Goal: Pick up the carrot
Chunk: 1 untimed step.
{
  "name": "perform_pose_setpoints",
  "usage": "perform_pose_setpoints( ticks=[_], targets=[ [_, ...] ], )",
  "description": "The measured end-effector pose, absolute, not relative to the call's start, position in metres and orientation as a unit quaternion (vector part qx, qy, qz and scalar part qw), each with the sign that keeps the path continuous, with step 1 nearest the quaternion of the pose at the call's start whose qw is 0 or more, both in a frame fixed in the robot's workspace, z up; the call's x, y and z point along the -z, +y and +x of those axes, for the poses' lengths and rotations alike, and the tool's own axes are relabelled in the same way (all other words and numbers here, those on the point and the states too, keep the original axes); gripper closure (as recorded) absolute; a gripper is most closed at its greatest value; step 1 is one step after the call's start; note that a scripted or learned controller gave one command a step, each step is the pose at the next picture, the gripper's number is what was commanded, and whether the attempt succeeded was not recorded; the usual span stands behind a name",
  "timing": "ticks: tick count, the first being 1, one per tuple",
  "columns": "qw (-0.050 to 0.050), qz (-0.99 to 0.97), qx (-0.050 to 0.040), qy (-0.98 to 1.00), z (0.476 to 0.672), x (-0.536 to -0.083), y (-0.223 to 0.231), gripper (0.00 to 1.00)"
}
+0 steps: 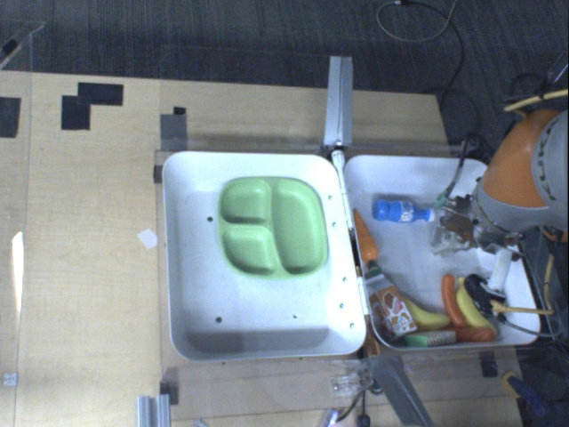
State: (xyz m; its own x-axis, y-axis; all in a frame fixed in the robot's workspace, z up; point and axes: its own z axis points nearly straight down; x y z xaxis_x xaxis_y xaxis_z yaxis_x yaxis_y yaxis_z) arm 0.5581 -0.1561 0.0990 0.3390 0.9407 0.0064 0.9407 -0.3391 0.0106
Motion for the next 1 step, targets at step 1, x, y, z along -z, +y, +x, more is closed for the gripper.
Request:
perform_pose_setpoints(
  ticks=[1],
  targets=[
    [0.007,0.837,-0.0056,0.548,0.5366,-0.0903,-0.1239,1.00]
  ],
)
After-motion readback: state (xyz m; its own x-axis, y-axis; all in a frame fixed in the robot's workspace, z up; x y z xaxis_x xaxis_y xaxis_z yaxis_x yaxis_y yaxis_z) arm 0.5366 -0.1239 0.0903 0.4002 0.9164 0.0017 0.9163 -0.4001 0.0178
